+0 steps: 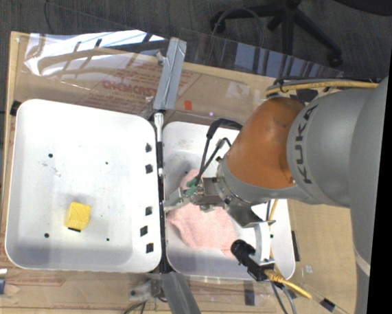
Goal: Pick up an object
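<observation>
A small yellow block lies in the left bin, toward its near left corner. A pink cloth is spread on the floor of the right bin. My gripper is low in the right bin, over the cloth's upper left edge, with a bit of green showing beside it. The arm's orange band and grey wrist cover most of the gripper, so its fingers are hidden.
A metal divider runs between the two bins. The bulky arm overhangs the right half of the right bin. A clear plastic sheet lies on the bench behind the bins. A yellow cable trails at the near right.
</observation>
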Robot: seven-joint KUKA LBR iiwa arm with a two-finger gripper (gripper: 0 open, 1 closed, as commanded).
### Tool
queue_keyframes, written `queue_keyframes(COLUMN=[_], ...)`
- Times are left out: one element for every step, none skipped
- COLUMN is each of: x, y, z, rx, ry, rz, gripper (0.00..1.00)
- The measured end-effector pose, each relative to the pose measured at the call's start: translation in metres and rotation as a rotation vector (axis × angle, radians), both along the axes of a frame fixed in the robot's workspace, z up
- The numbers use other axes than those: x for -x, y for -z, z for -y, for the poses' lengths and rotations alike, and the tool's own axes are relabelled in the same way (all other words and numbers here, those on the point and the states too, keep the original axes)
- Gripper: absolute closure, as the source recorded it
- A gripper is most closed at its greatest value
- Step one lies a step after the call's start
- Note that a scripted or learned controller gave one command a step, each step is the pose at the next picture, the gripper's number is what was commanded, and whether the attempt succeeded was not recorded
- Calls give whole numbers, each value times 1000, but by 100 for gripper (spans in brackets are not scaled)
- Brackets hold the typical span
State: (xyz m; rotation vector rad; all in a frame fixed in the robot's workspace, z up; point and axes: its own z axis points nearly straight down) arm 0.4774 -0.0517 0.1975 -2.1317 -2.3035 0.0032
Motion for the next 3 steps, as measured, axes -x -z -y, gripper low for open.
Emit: queue_keyframes(x=[-36, -37, -124], y=[104, 94, 6], z=[65, 65, 33], rx=[2, 3, 0], ry=[-19, -25, -18], rz=[7, 7, 1], gripper=[0, 100, 100])
